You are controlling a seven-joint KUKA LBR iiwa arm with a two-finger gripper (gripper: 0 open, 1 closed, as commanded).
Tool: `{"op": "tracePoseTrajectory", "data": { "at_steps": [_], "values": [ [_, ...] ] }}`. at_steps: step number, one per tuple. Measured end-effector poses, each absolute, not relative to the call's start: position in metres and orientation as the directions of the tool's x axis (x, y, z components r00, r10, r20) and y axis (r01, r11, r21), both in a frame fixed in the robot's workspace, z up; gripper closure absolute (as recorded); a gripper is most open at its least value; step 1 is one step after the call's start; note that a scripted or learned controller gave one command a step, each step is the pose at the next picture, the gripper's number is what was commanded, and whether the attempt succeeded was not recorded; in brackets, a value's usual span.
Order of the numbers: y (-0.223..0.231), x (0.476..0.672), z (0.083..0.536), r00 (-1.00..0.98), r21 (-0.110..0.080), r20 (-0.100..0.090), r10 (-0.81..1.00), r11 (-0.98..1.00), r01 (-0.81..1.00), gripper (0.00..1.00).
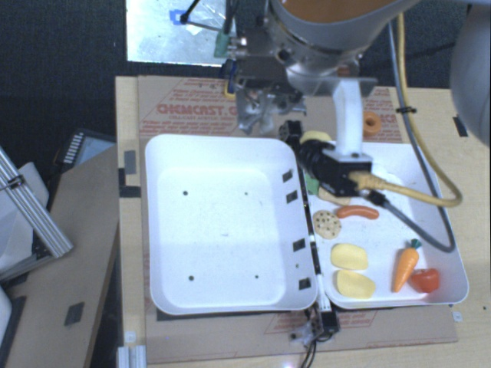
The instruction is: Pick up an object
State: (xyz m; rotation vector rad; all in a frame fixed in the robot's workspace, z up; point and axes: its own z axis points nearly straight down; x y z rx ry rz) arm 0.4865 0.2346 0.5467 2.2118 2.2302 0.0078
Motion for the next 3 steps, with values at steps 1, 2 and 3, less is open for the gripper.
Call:
{"op": "tracePoseTrajectory", "data": {
  "at_steps": [1, 2, 3],
  "values": [
    [0.235, 0.486, 0.546, -0.01, 0.003, 0.003, 1.0, 0.01, 1.0, 0.0],
    [0.235, 0.487, 0.558, -0.013, 0.005, 0.004, 1.0, 0.013, 1.0, 1.0],
    [0.235, 0.487, 0.557, -0.014, 0.004, 0.004, 1.0, 0.014, 1.0, 0.0]
  ]
}}
